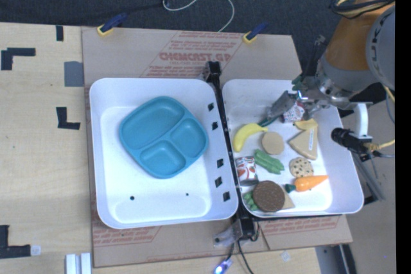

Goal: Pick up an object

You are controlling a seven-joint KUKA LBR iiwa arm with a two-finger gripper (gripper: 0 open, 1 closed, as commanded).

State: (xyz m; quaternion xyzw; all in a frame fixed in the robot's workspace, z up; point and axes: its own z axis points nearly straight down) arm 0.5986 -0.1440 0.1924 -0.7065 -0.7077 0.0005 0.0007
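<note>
The right bin (340, 202) holds several toy foods: a yellow banana (248, 135), a tan round piece (272, 142), a cheese wedge (307, 138), a green pod (269, 162), a spotted cookie (300, 167), an orange carrot (311, 182), a small can (246, 170) and a dark brown round patty (268, 196). My gripper (270, 116) reaches in from the right and points down-left, low over the bin's back part, just above and to the right of the banana. A small red-and-white item (295, 114) lies right beside the gripper's body.
The left bin (106, 157) holds a blue divided plate (164, 136). A black divider with clips (221, 138) runs between the bins. Both bins rest on cardboard (186, 51). The arm's orange band (350, 29) and a side bracket (353, 135) hang over the right bin's right rim.
</note>
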